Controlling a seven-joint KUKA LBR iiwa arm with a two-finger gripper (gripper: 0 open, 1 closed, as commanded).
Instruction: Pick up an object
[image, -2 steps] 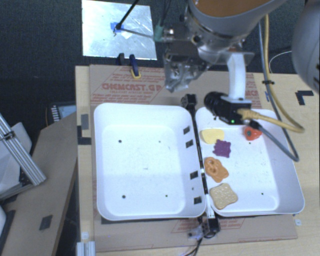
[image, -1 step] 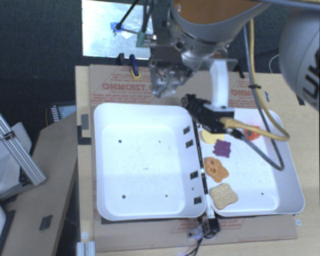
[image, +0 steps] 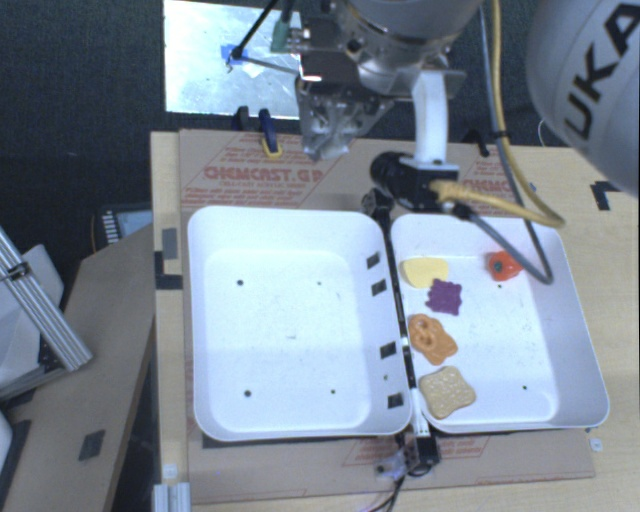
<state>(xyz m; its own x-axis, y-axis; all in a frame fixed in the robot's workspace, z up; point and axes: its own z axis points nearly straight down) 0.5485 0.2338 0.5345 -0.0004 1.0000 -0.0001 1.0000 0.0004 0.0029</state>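
The right bin (image: 560, 330) holds several small objects. A pale yellow piece (image: 424, 270) lies near its upper left, with a purple piece (image: 445, 296) just below it. An orange pretzel-shaped piece (image: 432, 338) and a tan toast-like slice (image: 446, 391) lie along the bin's left wall. A red-orange piece (image: 503, 265) sits toward the upper right. My gripper (image: 327, 133) hangs high above the bench, beyond the far edge of the left bin (image: 215, 300), well away from every object. Nothing shows between its fingers.
A yellow cable (image: 510, 195) and a grey cable curve over the right bin's far edge from a black mount (image: 400, 180). A white post (image: 431, 120) stands behind it. Blue-and-yellow clamps (image: 268, 135) sit at the back of the cardboard.
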